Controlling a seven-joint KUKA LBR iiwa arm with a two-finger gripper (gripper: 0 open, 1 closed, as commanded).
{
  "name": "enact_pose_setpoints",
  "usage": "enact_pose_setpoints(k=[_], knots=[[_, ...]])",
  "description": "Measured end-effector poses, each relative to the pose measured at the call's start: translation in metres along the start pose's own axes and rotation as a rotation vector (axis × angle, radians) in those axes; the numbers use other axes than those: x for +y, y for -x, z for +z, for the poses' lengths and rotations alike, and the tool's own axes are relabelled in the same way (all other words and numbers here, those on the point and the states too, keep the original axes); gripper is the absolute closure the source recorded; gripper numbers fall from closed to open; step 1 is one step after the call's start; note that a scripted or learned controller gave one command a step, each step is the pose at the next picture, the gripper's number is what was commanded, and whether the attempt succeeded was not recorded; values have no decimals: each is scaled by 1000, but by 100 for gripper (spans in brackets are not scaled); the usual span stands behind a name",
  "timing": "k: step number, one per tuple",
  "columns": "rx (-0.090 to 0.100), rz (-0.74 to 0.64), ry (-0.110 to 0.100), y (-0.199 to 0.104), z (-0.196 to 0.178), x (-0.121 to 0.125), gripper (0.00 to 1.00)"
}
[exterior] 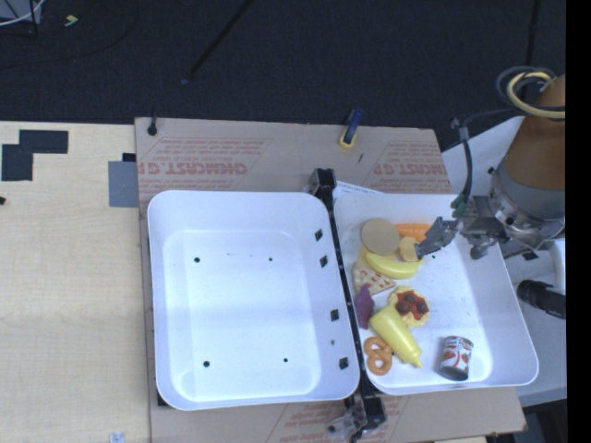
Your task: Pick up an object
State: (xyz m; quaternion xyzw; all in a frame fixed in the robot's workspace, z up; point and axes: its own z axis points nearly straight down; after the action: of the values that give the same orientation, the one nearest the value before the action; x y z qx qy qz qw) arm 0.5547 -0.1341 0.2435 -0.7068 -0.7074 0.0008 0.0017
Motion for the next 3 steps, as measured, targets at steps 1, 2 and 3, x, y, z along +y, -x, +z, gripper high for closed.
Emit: enact_pose_setpoints(k=[1,2,3], knots=[[-1,-1,15,-3,120,-38,0],[-5,0,8,64,156,33,0],[-1,-3,7,21,95,75,0]])
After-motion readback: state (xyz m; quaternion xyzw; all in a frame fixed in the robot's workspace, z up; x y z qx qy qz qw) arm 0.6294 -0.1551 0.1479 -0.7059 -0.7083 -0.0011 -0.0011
